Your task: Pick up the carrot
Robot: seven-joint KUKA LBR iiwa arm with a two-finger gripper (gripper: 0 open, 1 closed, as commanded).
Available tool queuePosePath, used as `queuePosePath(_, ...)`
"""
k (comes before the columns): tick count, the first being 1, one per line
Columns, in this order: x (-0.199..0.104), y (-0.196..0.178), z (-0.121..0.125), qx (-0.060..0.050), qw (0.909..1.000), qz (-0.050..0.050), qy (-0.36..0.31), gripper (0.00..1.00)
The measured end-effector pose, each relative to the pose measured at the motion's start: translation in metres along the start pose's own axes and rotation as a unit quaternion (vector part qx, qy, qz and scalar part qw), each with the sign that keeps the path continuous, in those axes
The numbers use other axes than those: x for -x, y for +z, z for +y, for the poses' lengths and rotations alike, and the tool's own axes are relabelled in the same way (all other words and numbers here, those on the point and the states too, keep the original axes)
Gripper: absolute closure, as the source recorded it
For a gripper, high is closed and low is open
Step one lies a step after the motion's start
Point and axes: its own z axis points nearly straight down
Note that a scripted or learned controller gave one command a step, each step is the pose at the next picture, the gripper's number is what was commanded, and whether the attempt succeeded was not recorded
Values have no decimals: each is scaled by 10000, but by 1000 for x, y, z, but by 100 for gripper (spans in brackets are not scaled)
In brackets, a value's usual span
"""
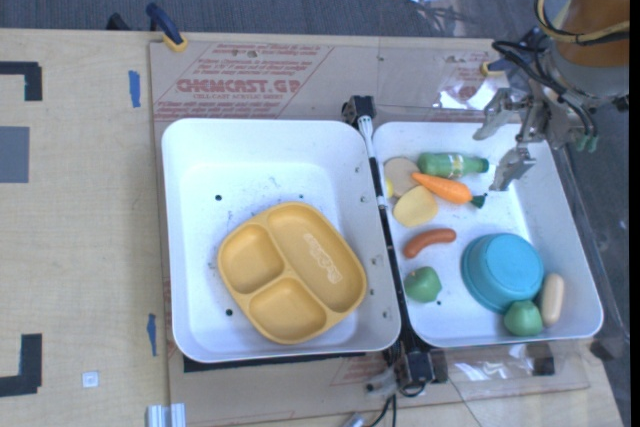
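Carrot [442, 187]: lies in the right bin [585, 315], just left of my end effector [510, 165], touching the green bottle [452, 164] beyond it. End effector state: cannot tell. I'd approach across its middle, avoiding the bottle.

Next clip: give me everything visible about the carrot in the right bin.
The carrot is a small orange toy, plastic by its look, tapering to a point at its left end, with a dark green stub at its right end. It lies flat in the upper part of the right bin, tilted slightly down to the right. Its pointed end rests against the pale yellow piece and the beige piece; the green bottle lies just above it. The claw hovers near its stub end, not gripping it.
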Motion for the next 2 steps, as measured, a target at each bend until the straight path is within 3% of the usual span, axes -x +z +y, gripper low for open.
queuePosePath(1,22,109,8,-2,10000,-26,-15,0)
queuePosePath(2,-39,119,42,6,9998,-22,188,0)
